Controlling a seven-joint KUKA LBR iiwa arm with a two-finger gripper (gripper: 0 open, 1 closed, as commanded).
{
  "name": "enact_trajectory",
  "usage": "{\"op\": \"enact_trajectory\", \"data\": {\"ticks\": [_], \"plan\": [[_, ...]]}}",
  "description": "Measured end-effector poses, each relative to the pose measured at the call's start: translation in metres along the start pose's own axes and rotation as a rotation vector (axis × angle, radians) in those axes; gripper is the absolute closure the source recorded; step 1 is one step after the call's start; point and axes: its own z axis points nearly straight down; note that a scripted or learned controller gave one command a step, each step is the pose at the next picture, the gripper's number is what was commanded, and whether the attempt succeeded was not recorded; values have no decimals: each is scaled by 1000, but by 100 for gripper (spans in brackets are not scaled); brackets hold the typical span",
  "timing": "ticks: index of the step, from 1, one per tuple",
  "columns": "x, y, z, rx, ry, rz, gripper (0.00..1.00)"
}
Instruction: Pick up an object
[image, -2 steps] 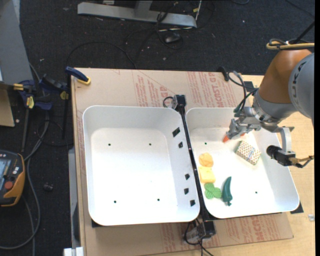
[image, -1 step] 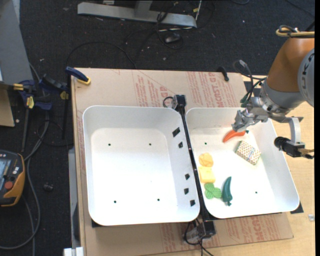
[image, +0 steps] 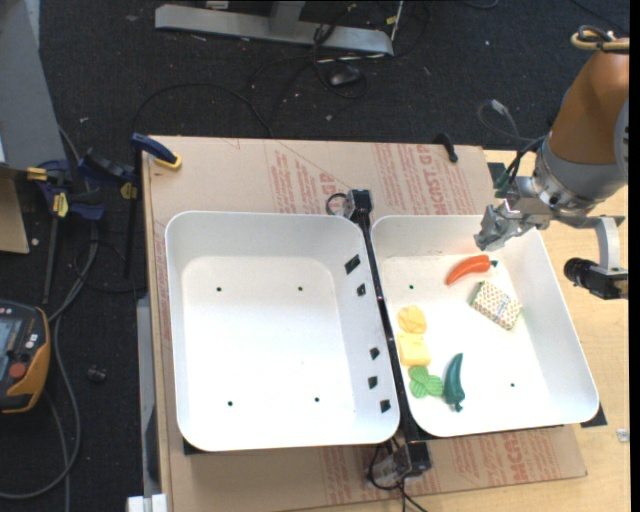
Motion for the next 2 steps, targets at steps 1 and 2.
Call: {"op": "enact_trajectory", "data": {"ticks": [1, 2], "plan": [[54, -5, 1, 3, 2, -4, 100], [100, -19, 10, 4, 2, -4, 100]]}}
